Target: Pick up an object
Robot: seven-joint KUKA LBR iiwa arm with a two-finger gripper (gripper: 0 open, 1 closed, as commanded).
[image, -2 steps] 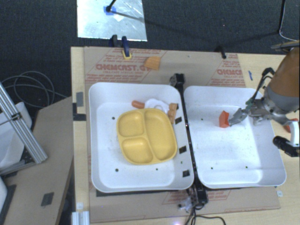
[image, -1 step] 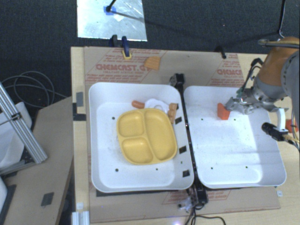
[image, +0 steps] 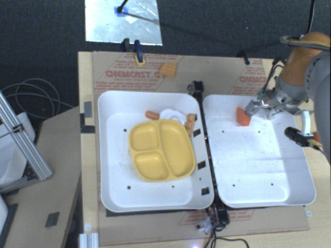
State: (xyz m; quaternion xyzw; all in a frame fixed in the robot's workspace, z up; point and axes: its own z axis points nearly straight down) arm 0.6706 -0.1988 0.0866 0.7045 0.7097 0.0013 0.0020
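Over the right bin, gripper touches an orange block; finger spacing unclear.

We take this for a robotics lab or test cell rather than a home. We see a workbench topped with brown printed board, two shallow white bins clamped side by side on it, and a grey industrial arm with an orange band reaching in from the right. Dark carpet lies around the bench, loose cables trail at the left, an aluminium frame post stands nearby, and a shiny metal sheet rests on the floor
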